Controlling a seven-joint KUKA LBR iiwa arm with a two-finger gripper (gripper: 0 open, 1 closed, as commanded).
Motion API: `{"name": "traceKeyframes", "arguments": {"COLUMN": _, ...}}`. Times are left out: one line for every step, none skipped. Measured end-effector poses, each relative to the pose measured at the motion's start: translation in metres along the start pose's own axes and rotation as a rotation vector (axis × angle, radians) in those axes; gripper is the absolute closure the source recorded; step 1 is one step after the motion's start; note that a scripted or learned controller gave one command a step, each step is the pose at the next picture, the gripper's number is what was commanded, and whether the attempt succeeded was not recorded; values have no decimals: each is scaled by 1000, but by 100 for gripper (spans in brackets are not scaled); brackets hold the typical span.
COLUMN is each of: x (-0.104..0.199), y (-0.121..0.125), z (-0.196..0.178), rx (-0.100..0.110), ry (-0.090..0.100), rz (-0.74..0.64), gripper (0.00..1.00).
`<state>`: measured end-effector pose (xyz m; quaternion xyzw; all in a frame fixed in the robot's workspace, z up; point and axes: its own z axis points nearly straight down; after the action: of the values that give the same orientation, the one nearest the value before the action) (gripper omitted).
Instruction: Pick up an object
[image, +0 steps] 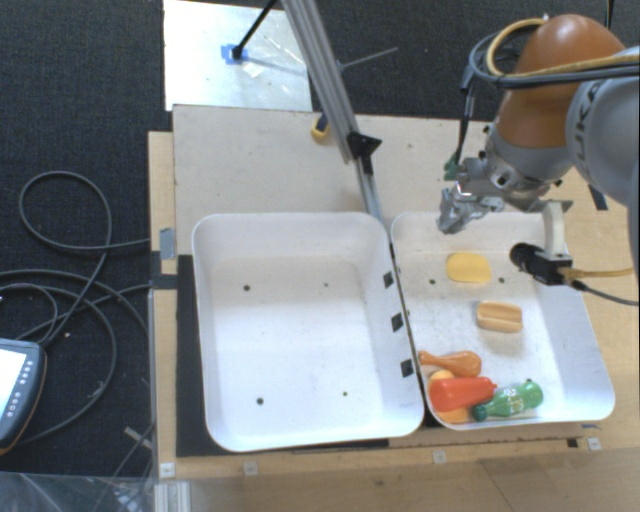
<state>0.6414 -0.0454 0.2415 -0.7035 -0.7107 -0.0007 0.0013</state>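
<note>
Yellow plastic toy, a flat rounded disc (468, 267), lies on the floor of the right bin (590, 345), just below the gripper (457, 218) and apart from it. It is the nearest candidate for the pick. The gripper hangs over the bin's far end, nothing visible between its tips; whether it is spread or pressed together cannot be told at this angle.

Other candidates, further from the gripper toward the near end of the bin: a tan bread roll (499, 316) down and to its right; past that, a cluster at the near wall of an orange drumstick (452, 361), a red pepper (461, 391) and a green bottle (509, 400), touching or nearly so. The left bin (215, 330) sits well off to the gripper's left.

Handling judgement, yellow disc: probably hollow moulded plastic, so light, stiff, not fragile. Surface looks smooth and likely slippery. Low profile means the fingers must go almost to the bin floor to get purchase. Best hold looks to be across the shorter width, at the middle, where the edges run closest to parallel. A grip near the curved ends would likely squirt it sideways. It lies alone, so there is room for the fingers on both sides.
</note>
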Motion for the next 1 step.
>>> {"name": "traceKeyframes", "arguments": {"x": 53, "y": -10, "z": -6, "rx": -2, "ry": 0, "rz": -1, "gripper": 100}}
